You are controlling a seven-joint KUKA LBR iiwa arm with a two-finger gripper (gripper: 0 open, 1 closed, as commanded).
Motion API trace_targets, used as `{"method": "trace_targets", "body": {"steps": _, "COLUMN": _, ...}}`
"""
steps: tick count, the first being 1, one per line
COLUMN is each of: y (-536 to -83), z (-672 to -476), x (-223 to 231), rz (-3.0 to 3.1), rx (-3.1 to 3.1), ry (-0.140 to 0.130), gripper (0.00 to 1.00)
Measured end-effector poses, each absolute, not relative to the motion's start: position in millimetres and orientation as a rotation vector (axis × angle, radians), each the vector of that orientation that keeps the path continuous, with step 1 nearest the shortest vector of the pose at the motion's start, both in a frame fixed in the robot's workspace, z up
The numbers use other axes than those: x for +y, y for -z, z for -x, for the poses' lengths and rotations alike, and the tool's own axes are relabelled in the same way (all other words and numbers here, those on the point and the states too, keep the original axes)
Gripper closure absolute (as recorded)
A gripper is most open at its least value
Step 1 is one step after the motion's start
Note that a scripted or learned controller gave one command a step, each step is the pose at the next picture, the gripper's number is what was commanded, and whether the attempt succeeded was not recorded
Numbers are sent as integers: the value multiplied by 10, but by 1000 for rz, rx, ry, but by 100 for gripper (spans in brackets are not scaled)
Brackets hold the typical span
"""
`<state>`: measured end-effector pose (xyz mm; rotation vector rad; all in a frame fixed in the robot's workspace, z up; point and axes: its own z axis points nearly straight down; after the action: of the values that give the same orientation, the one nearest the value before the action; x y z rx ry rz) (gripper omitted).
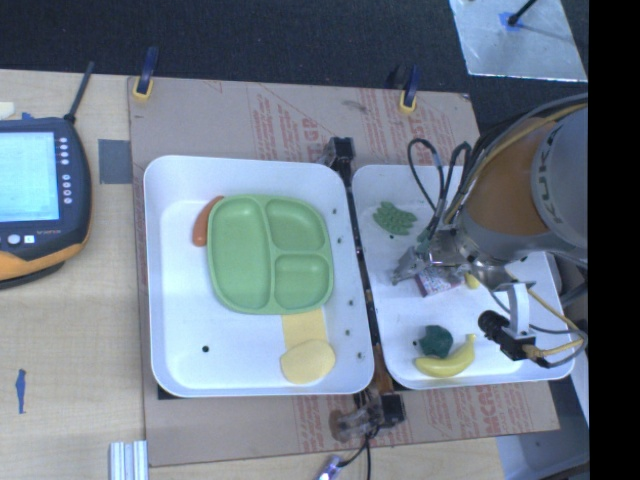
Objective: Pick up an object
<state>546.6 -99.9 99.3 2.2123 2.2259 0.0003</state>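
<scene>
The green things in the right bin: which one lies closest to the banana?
The dark green lump, at the near end of the right bin, right beside the banana. The lighter, leafy green piece lies far off, near the bin's far end.

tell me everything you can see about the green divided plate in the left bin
The green divided plate is a pale green, plastic-looking tray with rounded corners and three compartments: one long, two smaller. It lies flat, slightly turned, in the left bin. An orange sausage-like piece pokes out by its upper left edge, and a yellow spatula-like piece sits at its lower edge.
</scene>
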Motion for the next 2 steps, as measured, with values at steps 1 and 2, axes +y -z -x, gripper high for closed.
{"method": "trace_targets", "body": {"steps": 1, "y": -1100, "z": -5467, "x": -1024, "rz": -2211, "rx": 2223, "ry": 4, "gripper": 100}}
{"method": "trace_targets", "body": {"steps": 2, "y": -1661, "z": -6270, "x": -2071, "rz": -2218, "rx": 2222, "ry": 1, "gripper": 100}}
